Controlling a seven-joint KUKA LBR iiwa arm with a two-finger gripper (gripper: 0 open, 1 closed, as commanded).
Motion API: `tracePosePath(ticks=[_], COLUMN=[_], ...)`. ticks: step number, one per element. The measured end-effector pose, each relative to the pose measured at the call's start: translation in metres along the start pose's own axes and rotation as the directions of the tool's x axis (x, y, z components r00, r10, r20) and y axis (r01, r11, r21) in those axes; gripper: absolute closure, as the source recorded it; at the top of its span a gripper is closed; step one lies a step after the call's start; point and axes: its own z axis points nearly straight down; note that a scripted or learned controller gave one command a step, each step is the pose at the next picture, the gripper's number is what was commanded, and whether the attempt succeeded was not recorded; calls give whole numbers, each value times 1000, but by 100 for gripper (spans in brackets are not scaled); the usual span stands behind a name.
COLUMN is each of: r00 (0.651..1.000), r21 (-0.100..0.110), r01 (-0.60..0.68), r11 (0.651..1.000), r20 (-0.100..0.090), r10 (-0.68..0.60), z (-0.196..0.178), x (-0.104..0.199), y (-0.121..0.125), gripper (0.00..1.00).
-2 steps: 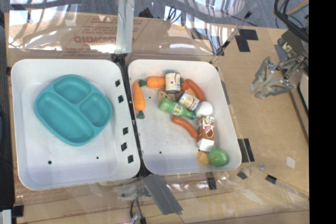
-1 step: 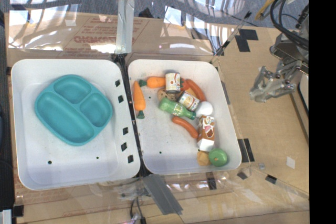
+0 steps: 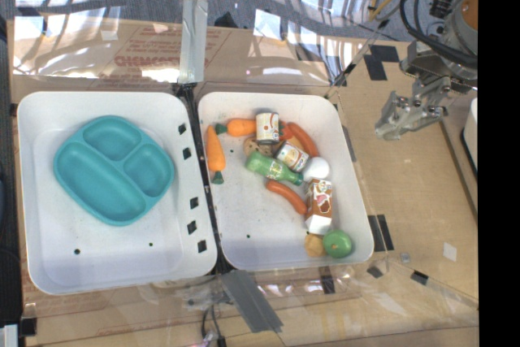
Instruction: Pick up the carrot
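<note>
The carrot (image 3: pixel 214 150) is a long orange piece with a green stub at its near end. It lies along the left wall of the right bin (image 3: pixel 244 236). A shorter orange vegetable (image 3: pixel 240 127) with a green tip lies just behind it. My gripper (image 3: pixel 400 118) hangs outside the bins, over the brown bench to the right of the right bin's far corner. It is well away from the carrot and nothing shows in it.
The right bin also holds two small cans (image 3: pixel 267 127), a green bottle (image 3: pixel 272 168), two red sausages (image 3: pixel 286 195), a white egg (image 3: pixel 317 168), a small carton (image 3: pixel 320 205) and a green apple (image 3: pixel 339 244). A teal divided plate (image 3: pixel 114 168) sits in the left bin (image 3: pixel 49 264).
</note>
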Motion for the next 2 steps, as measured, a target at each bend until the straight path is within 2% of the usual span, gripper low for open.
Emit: tracePosePath(ticks=[1,2], r00=[974,851], r21=[-1,-1], r01=[227,525], r11=[974,851], r20=[1,2], r10=[-227,-525], z=[21,14], x=[-14,-33], y=[-41,-94], gripper=[100,100])
